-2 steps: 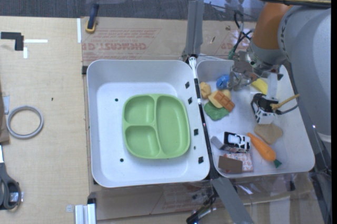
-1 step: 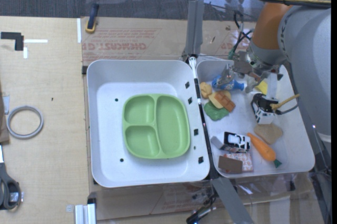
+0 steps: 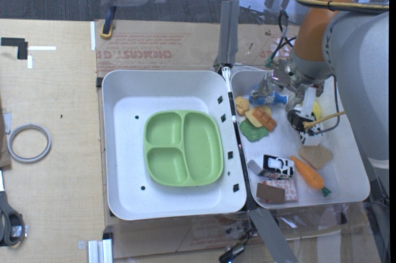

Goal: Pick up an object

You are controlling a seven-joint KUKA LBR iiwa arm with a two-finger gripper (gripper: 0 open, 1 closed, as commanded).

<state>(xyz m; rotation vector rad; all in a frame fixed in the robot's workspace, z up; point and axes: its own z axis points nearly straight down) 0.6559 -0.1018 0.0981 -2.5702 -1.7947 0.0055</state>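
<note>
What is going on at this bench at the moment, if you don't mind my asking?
The grey arm reaches into the right bin, which holds a jumble of small toys. Its gripper sits at the far end of that bin, just above a blue toy; I cannot tell whether it has gripped anything. An orange carrot lies nearer the front of the bin, apart from the gripper. The left bin holds a green divided plate.

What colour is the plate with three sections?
The plate is light green, seen best in the camera view.
</note>
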